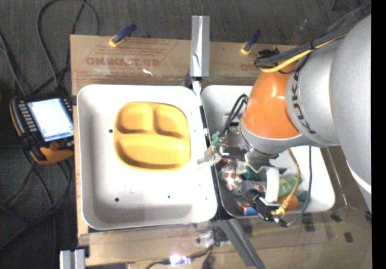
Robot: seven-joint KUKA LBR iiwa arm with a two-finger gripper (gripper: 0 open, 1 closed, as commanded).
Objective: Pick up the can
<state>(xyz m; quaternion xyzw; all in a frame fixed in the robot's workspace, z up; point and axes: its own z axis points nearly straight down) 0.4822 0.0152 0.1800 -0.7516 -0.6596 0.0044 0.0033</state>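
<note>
Can [230, 175] lies below arm [283, 111] lettered "KUKA".

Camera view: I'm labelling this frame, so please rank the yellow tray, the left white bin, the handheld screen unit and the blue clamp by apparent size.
Largest to smallest:
1. left white bin
2. yellow tray
3. handheld screen unit
4. blue clamp
All sit at about bench level, so the order looks reliable.

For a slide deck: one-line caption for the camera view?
KUKA arm lowered into the cluttered right bin; yellow divided tray lies in the left bin.
</note>
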